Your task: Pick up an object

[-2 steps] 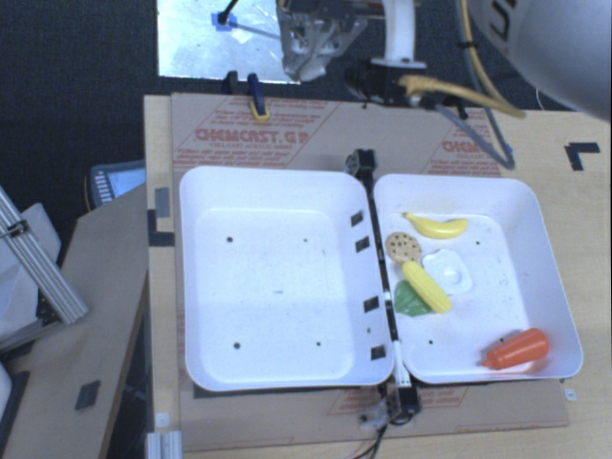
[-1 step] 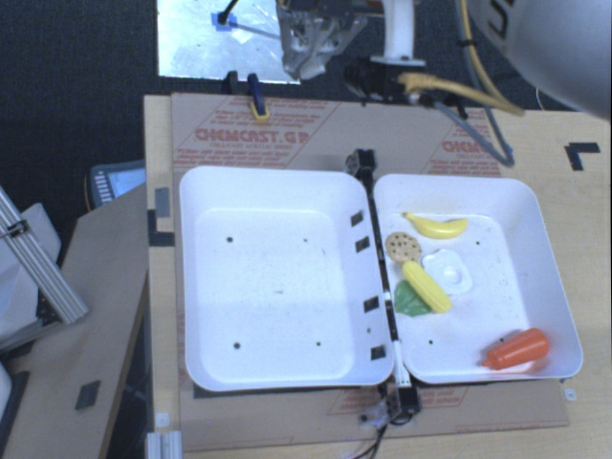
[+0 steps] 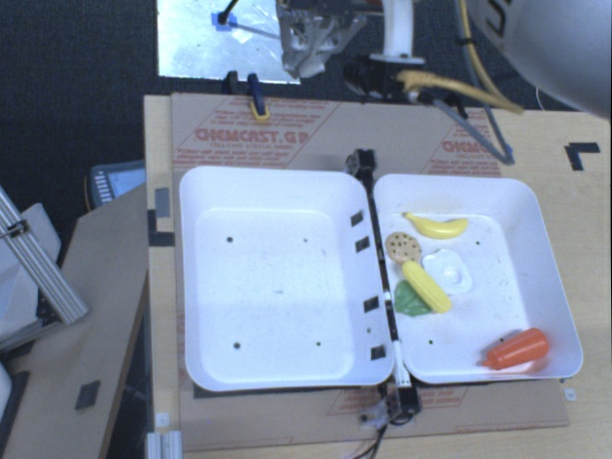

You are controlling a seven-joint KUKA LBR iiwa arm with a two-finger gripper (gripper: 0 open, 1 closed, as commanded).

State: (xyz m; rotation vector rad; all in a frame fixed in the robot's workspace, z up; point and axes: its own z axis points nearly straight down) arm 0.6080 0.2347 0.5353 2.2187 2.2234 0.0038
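Note:
The right bin [image 3: 535,256] holds several toy foods. A yellow banana [image 3: 437,225] lies near its back, with a round brown cookie [image 3: 403,248] just left of it. A white fried egg [image 3: 451,274] sits mid-bin beside a yellow corn cob [image 3: 426,287] with a green husk [image 3: 409,301]. An orange carrot [image 3: 516,348] rests in the front right corner. My gripper [image 3: 308,60] hangs high at the top of the view, beyond the back edge of the left bin [image 3: 196,285], well away from every item. Nothing shows between its fingers.
Black clips [image 3: 375,304] join the two bins along the middle divider. Both bins rest on a cardboard sheet [image 3: 258,137]. Yellow and grey cables [image 3: 459,94] trail from the arm over the back right of the bench. A metal plate [image 3: 206,27] lies behind.

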